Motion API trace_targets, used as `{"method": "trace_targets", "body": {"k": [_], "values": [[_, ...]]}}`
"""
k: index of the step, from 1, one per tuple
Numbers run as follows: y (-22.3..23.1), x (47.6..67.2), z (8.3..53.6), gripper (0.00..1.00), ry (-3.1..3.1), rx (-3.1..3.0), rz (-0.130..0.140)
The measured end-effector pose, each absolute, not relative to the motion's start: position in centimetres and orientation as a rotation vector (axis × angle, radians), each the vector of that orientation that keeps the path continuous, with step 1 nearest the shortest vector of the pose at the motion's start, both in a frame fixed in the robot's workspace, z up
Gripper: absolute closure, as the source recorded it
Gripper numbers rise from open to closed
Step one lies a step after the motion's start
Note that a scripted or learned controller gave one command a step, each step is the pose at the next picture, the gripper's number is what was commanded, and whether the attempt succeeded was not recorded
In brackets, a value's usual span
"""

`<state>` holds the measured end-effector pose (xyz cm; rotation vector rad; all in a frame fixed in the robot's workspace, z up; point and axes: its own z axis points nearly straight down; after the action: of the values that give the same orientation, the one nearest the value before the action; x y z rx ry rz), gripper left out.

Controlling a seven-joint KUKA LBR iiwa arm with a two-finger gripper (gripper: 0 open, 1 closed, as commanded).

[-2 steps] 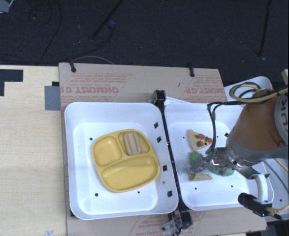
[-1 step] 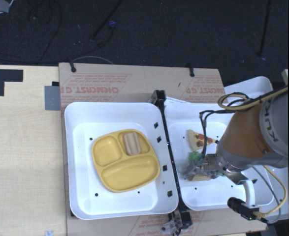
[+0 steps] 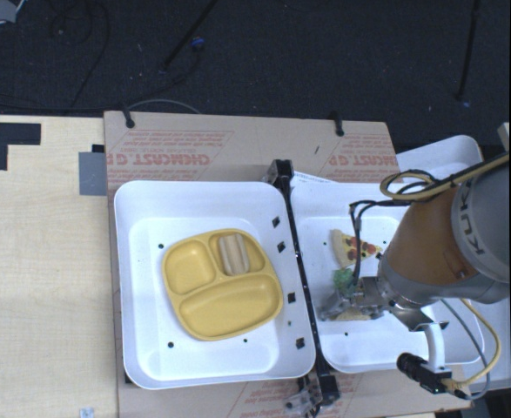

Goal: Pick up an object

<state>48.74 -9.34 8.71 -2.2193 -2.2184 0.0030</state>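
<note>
The light wood counter [image 3: 37, 259] is seen at far left, with a cardboard sheet [image 3: 238, 151] laid under both bins. The left white bin [image 3: 142, 338] is occupied by a yellow divided tray [image 3: 222, 284], set slightly askew. A tan hot-dog-like toy [image 3: 232, 253] is lodged in the tray's upper right compartment; the other two compartments are seen bare. A black divider strip [image 3: 292, 259] is run between the bins.

In the right white bin [image 3: 359, 364], a pizza slice toy [image 3: 352, 248] is found near the upper left area, flat on the floor. Just below it a small green object [image 3: 343, 279] is seen, too small to be named surely. A pale flat item [image 3: 352, 315] is partly seen beneath the gripper.

The gripper [image 3: 340, 303] is lowered into the right bin, just beside the green object, near the bin's left wall. Whether the jaws are released or clenched cannot be told; nothing is clearly seen between them. The arm [image 3: 447, 242], brown-orange and grey, is reached in from the right, with cables [image 3: 412, 185] looped over it.
</note>
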Motion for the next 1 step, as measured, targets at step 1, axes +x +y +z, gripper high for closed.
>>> {"method": "trace_targets", "body": {"k": [1], "values": [[-9.41, 48.72, 9.74, 1.00, -2.211, -2.224, 0.003]]}}
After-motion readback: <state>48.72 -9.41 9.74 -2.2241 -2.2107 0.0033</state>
